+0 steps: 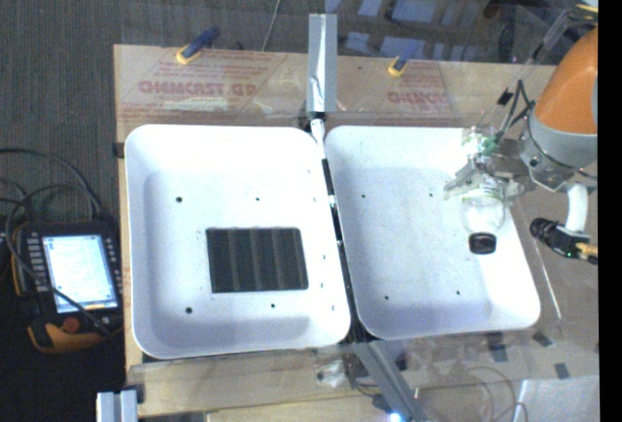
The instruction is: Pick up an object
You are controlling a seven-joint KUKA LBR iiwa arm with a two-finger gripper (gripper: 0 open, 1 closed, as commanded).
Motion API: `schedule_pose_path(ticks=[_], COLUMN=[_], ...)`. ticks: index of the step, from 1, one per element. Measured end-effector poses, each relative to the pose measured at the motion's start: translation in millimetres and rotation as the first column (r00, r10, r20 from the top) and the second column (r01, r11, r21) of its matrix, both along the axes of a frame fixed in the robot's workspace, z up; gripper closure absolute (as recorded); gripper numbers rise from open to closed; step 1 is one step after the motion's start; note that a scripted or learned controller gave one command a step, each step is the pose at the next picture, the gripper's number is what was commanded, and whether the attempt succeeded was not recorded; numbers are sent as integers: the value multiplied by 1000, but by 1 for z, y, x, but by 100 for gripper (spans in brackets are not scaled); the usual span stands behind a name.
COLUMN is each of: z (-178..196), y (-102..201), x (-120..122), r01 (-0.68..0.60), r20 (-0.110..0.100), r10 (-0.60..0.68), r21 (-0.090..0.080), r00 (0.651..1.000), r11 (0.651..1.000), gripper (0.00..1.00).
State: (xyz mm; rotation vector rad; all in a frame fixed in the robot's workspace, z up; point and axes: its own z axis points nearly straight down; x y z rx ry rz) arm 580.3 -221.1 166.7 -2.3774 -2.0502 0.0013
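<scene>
1. a dark ribbed rectangular mat (257,259) lies flat in the left shallow white bin (146,216).
2. the gripper (483,185) hangs over the right shallow white bin (389,294), above a small dark object (482,242), possibly a cap.
3. its grasp state cannot be told.

The arm (569,109) is reaching in from the right, its orange band showing near the edge and its grey wrist angling down and leftward. The gripper (483,206) is hanging low, pointing downward beneath a cluster of cables at the wrist.
</scene>
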Motion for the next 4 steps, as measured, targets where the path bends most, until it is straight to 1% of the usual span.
schedule_pose_path(ticks=[1, 2, 3, 4], z=[-55, -72, -72, -72], y=[4, 12, 12, 12], x=[49, 12, -20, -58], r01=[-114, -162, -222, -283], r20=[-3, 20, 24, 24], r10=[114, 162, 222, 283], r21=[2, -4, -7, -13], r00=[994, 987, 975, 959], r11=[994, 987, 975, 959], gripper=[0, 0, 0, 0])
